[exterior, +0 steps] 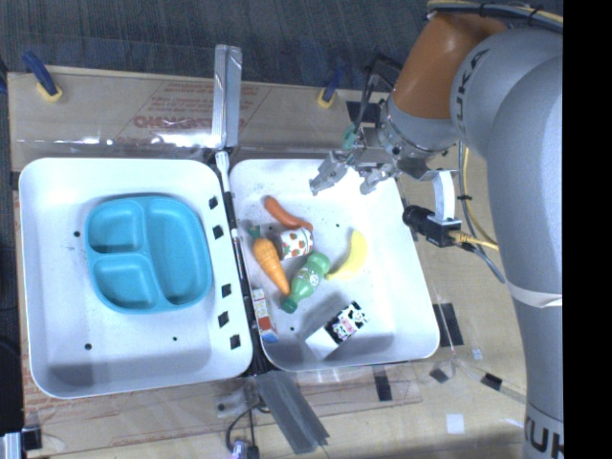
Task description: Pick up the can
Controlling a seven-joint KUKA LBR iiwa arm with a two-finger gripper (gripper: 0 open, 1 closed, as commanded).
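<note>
Grey arm [521,161]; orange wrist band; black lettering; metallic tool [350,172]; black cables.

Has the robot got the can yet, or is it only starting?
Only starting. Nothing looks done yet: the can lies in the right bin among the carrots, the green bottle and the banana. The end effector hangs open over the bin's far edge with nothing between its fingers. Left to do: move over the can, go down, grip it and lift it.

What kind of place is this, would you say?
Probably a robotics lab test bench: a grey arm reaches over two white bins, one with toy food like a carrot, one with a blue tray.
</note>
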